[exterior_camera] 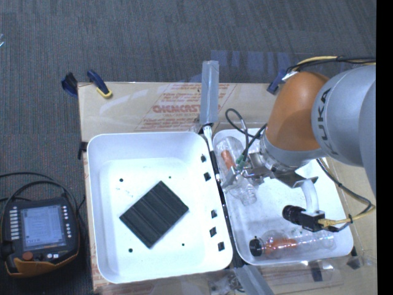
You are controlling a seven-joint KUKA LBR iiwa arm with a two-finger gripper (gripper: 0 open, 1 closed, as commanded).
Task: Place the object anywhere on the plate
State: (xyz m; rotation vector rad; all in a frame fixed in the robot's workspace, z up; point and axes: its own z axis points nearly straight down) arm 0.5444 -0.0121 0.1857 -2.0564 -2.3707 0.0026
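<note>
1. Gripper (245, 172) low in right bin (344, 226), beside clear plastic items (232, 149); finger state unclear.
2. Clear bottle (291, 243) lies at bin's near edge, well apart.
3. Dark ribbed plate (153, 214) in left bin (104, 165).

A dark grey, ribbed square plate (154, 214) lies flat in the left bin (98, 165), turned so its corners point diamond-wise, near the bin's middle. In the right bin (344, 238), a clear plastic bottle (288, 244) with a dark cap and orange contents lies on its side along the near wall.
</note>
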